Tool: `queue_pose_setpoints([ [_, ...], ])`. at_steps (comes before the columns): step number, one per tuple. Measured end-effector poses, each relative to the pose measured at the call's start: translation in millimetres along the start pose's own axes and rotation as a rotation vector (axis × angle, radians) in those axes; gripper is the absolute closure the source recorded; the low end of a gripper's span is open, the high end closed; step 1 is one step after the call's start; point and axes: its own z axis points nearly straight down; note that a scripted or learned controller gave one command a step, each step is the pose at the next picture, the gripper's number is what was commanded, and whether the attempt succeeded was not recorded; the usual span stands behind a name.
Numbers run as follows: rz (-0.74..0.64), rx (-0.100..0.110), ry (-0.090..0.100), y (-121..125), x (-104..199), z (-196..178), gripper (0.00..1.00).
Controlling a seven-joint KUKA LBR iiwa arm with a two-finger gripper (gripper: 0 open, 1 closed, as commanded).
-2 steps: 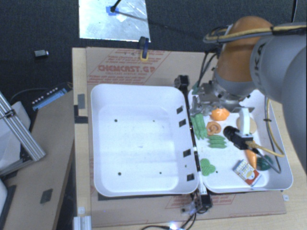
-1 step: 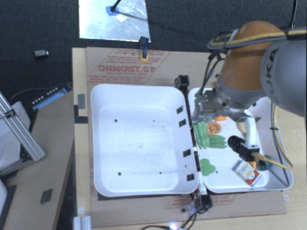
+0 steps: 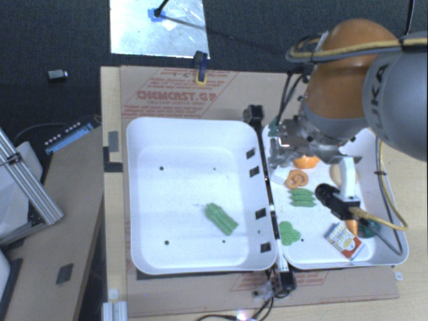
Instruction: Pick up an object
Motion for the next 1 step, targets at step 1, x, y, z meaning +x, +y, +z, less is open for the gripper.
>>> queue_pose_setpoints([
  [1, -0.001, 0.007, 0.001, -56.4, 26.0, 27.5, 1.0],
])
